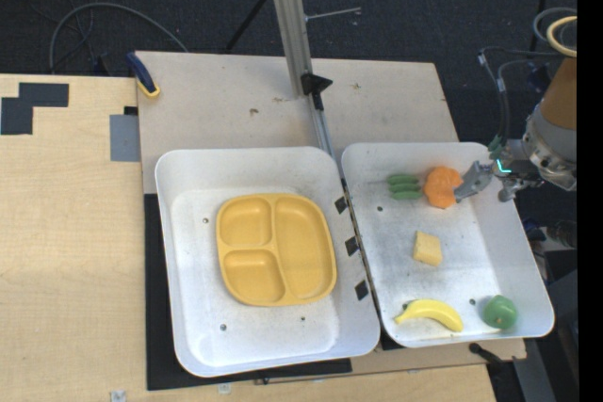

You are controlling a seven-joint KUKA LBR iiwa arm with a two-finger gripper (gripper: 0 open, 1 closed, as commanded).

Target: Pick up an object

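The right bin [528, 249] holds an orange fruit [441, 186], a green vegetable piece [404, 187], a pale yellow block [428, 249], a banana [430, 314] and a green apple-like ball [499, 312]. My gripper [492, 181] hangs over the bin's upper right edge, its fingers spread and open with nothing between them. One fingertip [471, 183] lies just right of the orange fruit. The orange-banded wrist enters from the right.
The left bin [179, 231] holds a yellow divided plate [276, 249]. A metal post [292, 24] stands behind the bins. Black clips [349, 245] join the two bins. Wooden table surface lies to the left.
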